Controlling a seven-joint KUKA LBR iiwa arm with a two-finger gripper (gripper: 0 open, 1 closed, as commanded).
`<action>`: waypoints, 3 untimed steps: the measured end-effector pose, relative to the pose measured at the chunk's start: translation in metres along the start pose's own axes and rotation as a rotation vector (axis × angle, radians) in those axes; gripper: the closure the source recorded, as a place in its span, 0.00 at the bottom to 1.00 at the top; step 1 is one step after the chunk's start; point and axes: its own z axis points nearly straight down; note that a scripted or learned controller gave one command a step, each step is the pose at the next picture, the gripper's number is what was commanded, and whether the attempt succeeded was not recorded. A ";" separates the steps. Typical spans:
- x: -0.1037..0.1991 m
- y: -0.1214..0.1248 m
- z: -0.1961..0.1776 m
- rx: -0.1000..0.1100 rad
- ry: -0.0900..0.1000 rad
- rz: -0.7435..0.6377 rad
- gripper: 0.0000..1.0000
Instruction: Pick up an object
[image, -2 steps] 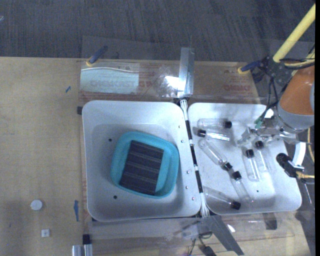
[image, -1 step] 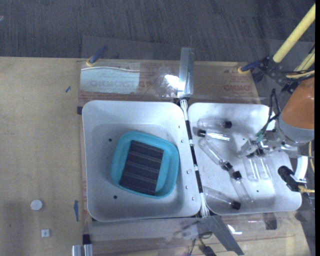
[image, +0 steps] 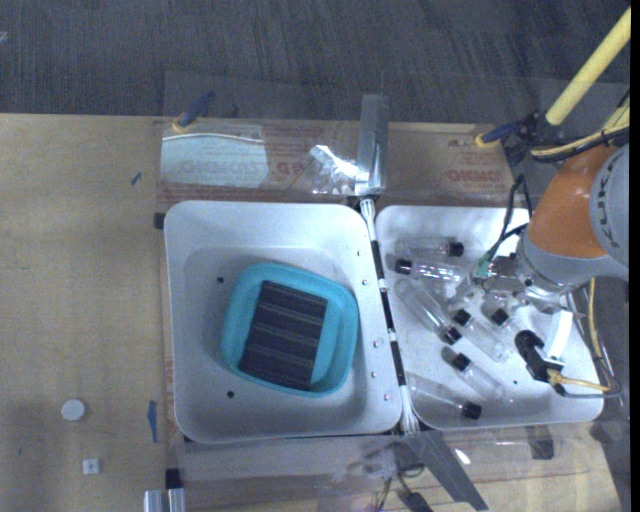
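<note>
In the camera view, two shallow white bins are seen side by side on the bench. The left bin (image: 190, 330) is occupied by a turquoise tray (image: 235, 320) lying slightly tilted near its middle, and a dark ribbed block (image: 288, 333) is set inside that tray. The right bin (image: 430, 400) is strewn with clear tubes with black caps: one tube (image: 432, 246) lies toward 12 o'clock of the bin, another (image: 425, 268) just below it toward 10 o'clock, a further tube (image: 425, 312) sits near the centre, and one (image: 445, 398) lies toward 6 o'clock near the front wall. The arm (image: 570, 215), grey with an orange band, is brought in from 3 o'clock, and its gripper (image: 490, 290) is placed low over the tubes at the centre of the right bin. Whether the gripper is wide or narrow cannot be told, as its tip is lost among the clear tubes. A crumpled piece of plastic (image: 335, 168) is seen behind the bins at 12 o'clock.
</note>
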 end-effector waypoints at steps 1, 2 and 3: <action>-0.052 0.009 -0.001 0.000 0.007 0.000 0.00; 0.004 0.006 0.000 0.000 0.000 -0.008 0.00; 0.039 -0.030 -0.001 -0.002 -0.001 -0.050 0.00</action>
